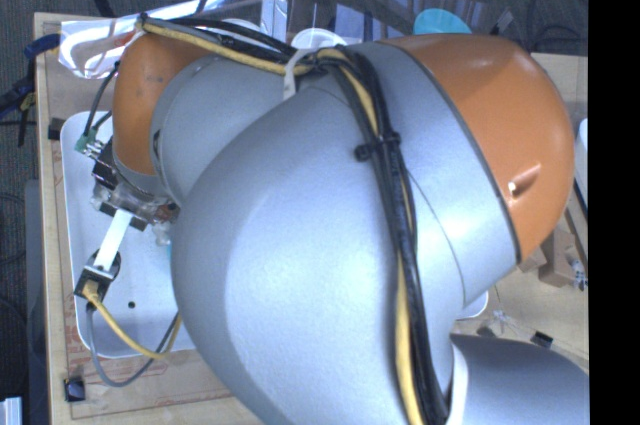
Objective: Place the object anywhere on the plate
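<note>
The grey arm with its orange band (500, 143) covers most of the camera view and leans over the left bin (75, 213). My gripper (135, 205) sits low over that bin's left half, mostly hidden under the wrist. A sliver of something cyan (167, 249) peeks out at the arm's edge just right of the gripper; what it is cannot be made out. A light-blue round thing (440, 18), perhaps a plate, shows above the arm at the back. The right bin is hidden behind the arm.
A small dark speck (130, 305) lies on the left bin's floor near its front. Crumpled clear plastic (95, 43) sits at the back-left corner of the bench. A white round rim (315, 38) pokes out behind the arm at the top.
</note>
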You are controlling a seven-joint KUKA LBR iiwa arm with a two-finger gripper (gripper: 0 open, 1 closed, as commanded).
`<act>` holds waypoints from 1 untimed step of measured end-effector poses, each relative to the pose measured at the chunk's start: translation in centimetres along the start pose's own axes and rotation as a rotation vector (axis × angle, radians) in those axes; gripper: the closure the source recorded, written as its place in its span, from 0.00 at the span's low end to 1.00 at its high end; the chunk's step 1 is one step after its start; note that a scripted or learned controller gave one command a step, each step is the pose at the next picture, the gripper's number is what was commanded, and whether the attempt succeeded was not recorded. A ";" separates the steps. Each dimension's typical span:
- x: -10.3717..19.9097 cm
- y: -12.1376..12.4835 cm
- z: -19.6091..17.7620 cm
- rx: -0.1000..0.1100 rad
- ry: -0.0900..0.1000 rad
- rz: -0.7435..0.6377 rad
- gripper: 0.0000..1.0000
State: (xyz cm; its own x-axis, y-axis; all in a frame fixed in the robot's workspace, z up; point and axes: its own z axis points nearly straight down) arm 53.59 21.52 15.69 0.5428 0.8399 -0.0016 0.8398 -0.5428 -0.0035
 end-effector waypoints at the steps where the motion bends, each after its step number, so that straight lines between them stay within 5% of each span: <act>1: -3.0 -5.3 -1.2 0.002 -0.002 0.190 0.00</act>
State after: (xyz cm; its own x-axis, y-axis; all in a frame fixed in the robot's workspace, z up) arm 47.47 21.86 16.92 0.6918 0.7221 -0.0049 0.7221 -0.6918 -0.0046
